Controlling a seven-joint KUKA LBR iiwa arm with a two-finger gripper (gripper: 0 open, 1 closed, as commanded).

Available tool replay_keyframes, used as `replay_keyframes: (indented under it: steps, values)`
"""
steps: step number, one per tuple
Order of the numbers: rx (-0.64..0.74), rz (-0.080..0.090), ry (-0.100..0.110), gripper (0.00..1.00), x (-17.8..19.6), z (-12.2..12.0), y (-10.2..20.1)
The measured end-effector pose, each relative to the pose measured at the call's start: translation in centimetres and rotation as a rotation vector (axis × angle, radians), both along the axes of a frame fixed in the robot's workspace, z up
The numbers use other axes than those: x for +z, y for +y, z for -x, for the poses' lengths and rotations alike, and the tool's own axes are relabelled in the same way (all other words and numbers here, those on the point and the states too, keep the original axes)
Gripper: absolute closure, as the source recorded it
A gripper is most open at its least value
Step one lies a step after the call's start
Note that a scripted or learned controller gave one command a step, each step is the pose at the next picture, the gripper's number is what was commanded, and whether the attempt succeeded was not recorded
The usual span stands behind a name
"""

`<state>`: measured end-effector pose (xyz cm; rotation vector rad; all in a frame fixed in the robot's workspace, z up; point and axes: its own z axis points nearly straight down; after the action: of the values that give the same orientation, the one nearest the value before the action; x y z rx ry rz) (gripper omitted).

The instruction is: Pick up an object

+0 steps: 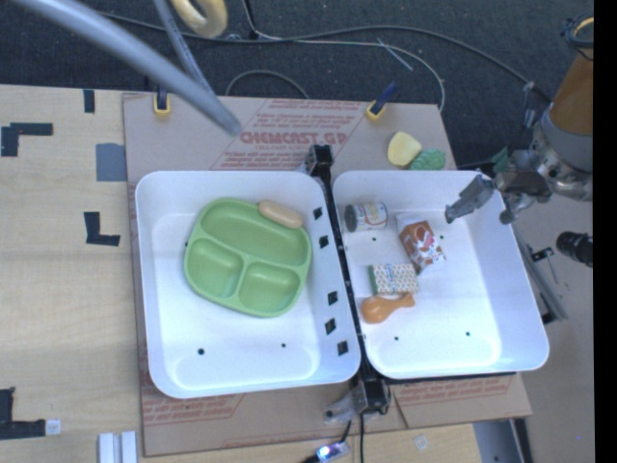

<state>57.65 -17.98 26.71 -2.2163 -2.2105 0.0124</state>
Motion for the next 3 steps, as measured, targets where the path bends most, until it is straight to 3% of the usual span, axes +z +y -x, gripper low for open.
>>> replay_keyframes:
  steps: [1, 3]
  values:
    - [0.004, 0.003, -0.012, 0.0, 0.7, -0.2, 0.1]
    - [0.004, 0.002, -0.006, 0.0, -11.9, -0.8, 0.4]
